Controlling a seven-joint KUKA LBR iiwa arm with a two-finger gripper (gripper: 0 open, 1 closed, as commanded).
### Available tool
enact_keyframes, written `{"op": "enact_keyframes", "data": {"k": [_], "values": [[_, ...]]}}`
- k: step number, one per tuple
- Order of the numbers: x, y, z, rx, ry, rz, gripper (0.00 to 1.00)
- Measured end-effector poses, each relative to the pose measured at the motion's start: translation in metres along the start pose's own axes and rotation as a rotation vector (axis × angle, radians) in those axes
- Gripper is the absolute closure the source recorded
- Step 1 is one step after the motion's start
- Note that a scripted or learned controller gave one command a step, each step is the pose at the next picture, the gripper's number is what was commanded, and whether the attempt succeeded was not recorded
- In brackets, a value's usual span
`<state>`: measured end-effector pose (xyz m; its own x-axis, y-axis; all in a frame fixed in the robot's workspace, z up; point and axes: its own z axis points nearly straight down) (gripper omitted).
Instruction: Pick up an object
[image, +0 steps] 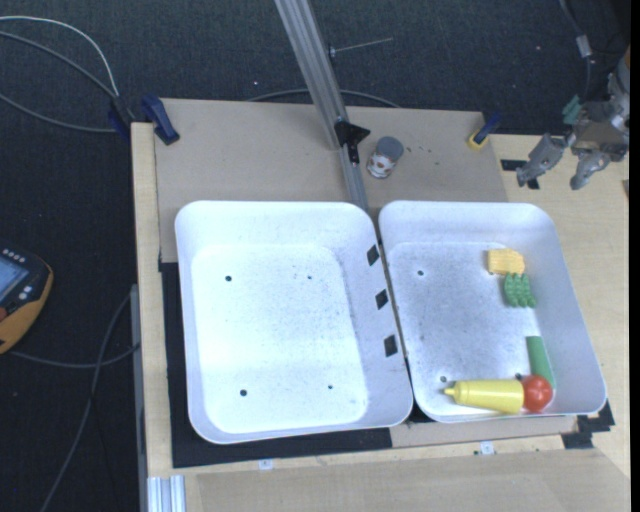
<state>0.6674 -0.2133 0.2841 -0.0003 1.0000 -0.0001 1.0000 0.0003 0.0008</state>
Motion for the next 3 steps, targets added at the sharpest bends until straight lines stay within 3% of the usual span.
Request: {"op": "enact_keyframes", "data": {"k": [1,2,3], "values": [[0.0,-0.017,0.12,0.009,0.002,0.0,0.0],[0.058,-0.01,0.195,0.005,0.002,-0.004,0.0],[0.055,-0.009,0.191,0.0,0.0,0.0,0.0]]}}
